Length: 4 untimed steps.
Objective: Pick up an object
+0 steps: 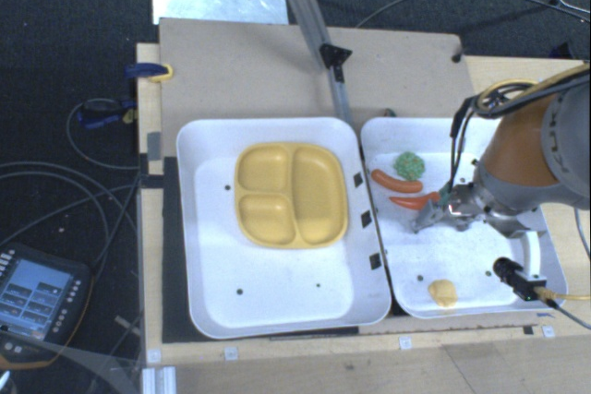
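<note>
pincer (427,219) seemingly beside carrot (413,201)

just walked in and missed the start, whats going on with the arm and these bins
A robot arm reaches in from the right over the right bin. Its gripper sits low beside two orange-red sausage-like pieces, near a green broccoli-like piece. Nothing can be seen between its fingers, so no pick is confirmed. A small yellow piece lies near the bin's front. The left bin holds a yellow divided plate.

Two white bins sit on the bench (277,69): the left bin (277,291) holds one yellow divided plate (291,195), and the right bin (480,286) holds one green broccoli piece (409,165), two orange-red sausages (395,182) and one small yellow lump (443,292).
</note>
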Each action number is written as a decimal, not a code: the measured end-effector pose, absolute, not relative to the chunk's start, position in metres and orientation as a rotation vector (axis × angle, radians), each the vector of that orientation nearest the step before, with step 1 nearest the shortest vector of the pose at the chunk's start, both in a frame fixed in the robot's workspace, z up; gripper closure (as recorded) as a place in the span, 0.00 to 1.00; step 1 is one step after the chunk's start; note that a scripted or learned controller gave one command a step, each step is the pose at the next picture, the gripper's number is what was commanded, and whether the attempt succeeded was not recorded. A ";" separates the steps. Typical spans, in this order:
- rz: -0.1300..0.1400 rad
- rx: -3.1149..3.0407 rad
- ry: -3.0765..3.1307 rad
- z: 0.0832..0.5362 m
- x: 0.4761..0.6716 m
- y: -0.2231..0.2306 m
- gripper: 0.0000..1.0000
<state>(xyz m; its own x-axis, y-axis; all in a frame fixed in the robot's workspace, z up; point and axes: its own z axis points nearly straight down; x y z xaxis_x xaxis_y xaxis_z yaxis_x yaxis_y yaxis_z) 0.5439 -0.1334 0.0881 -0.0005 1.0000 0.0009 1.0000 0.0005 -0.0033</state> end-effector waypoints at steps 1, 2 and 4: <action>-0.004 -2.223 -2.223 0.102 0.546 -0.134 1.00; -0.005 -2.220 -2.230 0.146 0.548 -0.138 1.00; -0.007 -2.219 -2.234 0.256 0.547 -0.137 1.00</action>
<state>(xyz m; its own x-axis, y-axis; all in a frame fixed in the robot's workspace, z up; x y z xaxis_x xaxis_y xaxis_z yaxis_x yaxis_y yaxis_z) 0.5470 -0.1371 0.2558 -0.0068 1.0000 -0.0016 0.9999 0.0068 0.0078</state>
